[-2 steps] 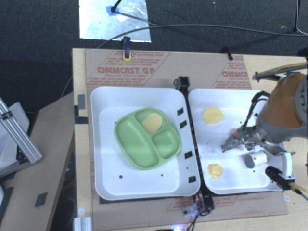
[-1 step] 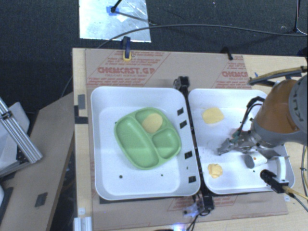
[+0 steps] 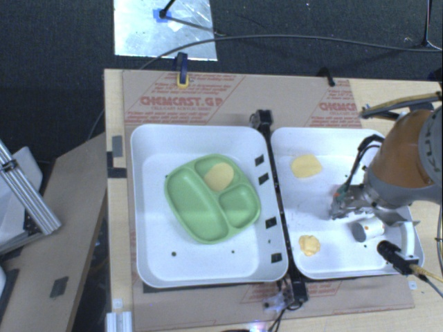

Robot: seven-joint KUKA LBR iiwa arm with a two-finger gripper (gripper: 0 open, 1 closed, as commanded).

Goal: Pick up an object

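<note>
Right bin [image 3: 325, 268] bears two pale yellow lumps [image 3: 306, 165].

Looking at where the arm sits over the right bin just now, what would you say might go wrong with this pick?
1. The gripper sits over bare bin floor, between the upper yellow piece and the lower yellow piece, so closing here would likely grab nothing.
2. Both pieces look small and low, so a grasp may slip off or push them aside.
3. The arm works close to the right bin near its right wall, where a sideways move could bump the rim.
</note>
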